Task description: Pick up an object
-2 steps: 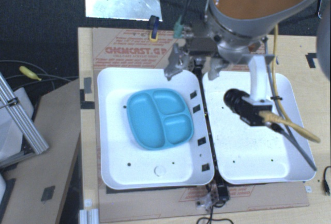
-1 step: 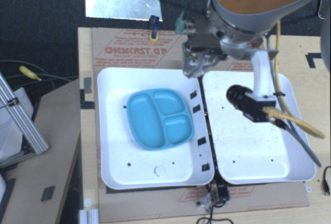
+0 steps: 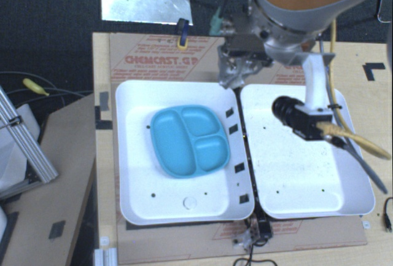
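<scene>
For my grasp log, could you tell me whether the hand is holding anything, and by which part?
That cannot be told: the hand sits at the bins' far edge, with nothing visibly in it. The blue tray lies untouched.

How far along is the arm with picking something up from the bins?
Nothing looks picked up yet. The blue three-compartment plastic plate lies flat in the left white bin. In hand: the gripper sits over the far edge where the two bins meet, beyond the plate and apart from it. Left to do: reach the plate, close on it and lift it.
</scene>
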